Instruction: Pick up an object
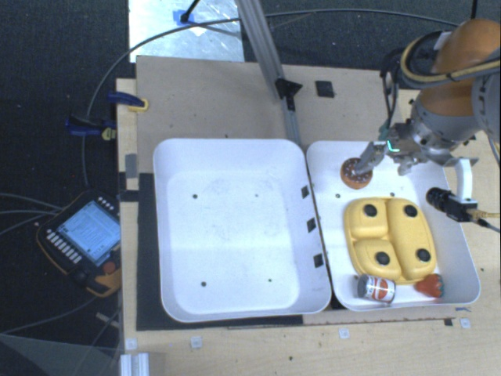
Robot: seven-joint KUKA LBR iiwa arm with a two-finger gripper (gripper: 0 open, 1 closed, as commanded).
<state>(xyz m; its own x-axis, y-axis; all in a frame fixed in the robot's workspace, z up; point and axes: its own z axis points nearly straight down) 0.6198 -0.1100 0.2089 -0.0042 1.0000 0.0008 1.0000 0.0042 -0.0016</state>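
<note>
The arm (458, 61) enters at the upper right of the frame, its orange band uppermost and the grey wrist below it, angled down and toward the left. The gripper (368, 161) sits at right of centre in the upper half, pointing down and leftward from the wrist.

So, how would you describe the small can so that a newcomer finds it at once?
Look in the right bin, at its near edge below the big yellow tray. The can lies on its side there, silver with a red label, left of a plain red object.
</note>
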